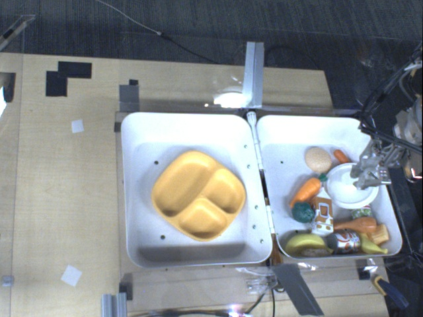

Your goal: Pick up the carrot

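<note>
Two bins, carrot waiting in the right one

Two white bins are sitting side by side on the bench [39, 210]. Left bin [142, 177] is holding a yellow divided plate [198, 193]. Right bin [284, 134] is holding the clutter. Carrot [307, 190] is lying near the bin's centre, tilted, tip toward 7 o'clock, green top toward 1 o'clock. Beige egg-like item [318, 158] is sitting at its 12 o'clock, dark green lump [304, 211] just at its 6 o'clock, small carton [322, 215] at its 5 o'clock, white bowl [350, 185] at its 3 o'clock. Banana [307, 243] is lying along the front wall. A second orange piece [357, 225] is lying at the carrot's 4 o'clock; don't confuse them.

Gripper [370, 170] is hovering over the bowl's rim, at 3 o'clock from the carrot, well short of it. Fingers: cannot tell how open they are, too blurred; nothing is visibly held between them.

Judgement: approach is still needed. Move toward 9 o'clock, centre over the carrot's thick middle, close across its short axis, descend clear of the bowl rim and carton.

Carton is showing printed graphics; writing is too small to read.
</note>
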`<state>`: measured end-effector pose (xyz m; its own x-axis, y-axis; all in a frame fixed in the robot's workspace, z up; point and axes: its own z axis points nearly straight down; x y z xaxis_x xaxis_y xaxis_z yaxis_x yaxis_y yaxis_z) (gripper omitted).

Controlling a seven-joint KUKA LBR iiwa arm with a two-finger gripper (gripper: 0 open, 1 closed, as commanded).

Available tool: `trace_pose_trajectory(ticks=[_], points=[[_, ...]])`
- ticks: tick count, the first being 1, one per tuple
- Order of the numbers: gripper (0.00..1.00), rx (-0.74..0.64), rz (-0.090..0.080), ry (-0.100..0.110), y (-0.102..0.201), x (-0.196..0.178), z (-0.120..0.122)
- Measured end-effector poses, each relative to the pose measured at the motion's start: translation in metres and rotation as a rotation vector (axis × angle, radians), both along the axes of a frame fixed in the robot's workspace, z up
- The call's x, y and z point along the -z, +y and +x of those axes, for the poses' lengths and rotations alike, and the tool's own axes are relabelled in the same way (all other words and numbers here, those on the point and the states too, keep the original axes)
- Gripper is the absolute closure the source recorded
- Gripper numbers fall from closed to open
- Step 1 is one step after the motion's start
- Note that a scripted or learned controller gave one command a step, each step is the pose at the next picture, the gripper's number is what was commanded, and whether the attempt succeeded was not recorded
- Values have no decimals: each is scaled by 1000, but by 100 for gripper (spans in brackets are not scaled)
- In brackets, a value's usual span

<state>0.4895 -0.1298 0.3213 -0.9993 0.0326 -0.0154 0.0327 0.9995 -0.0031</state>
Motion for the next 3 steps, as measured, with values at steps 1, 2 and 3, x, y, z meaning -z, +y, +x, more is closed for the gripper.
trace_pose_trajectory(ticks=[1,2,3], points=[[0,-1,1,2,1,1,0],[0,-61,7,17,60,126,59],[0,-186,1,0,49,232,86]])
